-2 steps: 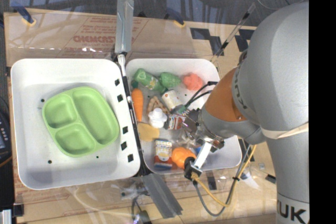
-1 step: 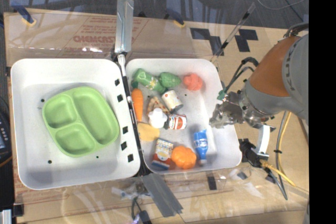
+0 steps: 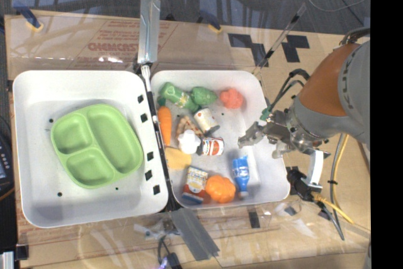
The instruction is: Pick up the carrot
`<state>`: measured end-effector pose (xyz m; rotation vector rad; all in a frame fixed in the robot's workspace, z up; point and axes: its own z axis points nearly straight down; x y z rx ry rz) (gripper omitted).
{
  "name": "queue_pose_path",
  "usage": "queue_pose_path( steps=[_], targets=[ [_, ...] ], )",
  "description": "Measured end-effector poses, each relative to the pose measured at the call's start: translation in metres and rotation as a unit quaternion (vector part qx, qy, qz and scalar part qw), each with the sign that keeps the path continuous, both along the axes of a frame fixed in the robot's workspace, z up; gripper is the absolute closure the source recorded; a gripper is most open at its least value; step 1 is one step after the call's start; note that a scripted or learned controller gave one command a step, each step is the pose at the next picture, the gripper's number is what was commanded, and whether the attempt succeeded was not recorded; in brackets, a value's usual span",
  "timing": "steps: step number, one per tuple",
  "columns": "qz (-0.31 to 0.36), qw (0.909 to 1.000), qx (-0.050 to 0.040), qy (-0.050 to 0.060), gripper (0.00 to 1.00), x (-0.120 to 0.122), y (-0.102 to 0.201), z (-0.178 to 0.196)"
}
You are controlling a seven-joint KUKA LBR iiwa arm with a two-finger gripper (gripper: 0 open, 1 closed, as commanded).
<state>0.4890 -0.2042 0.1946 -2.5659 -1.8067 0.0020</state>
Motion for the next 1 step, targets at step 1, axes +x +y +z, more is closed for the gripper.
queue_pose_path(
  steps=[1],
  targets=[
    [0.11, 0.9939, -0.0017, -0.005, 0.0, -0.0096, 0.0814, -0.0988]
  ],
)
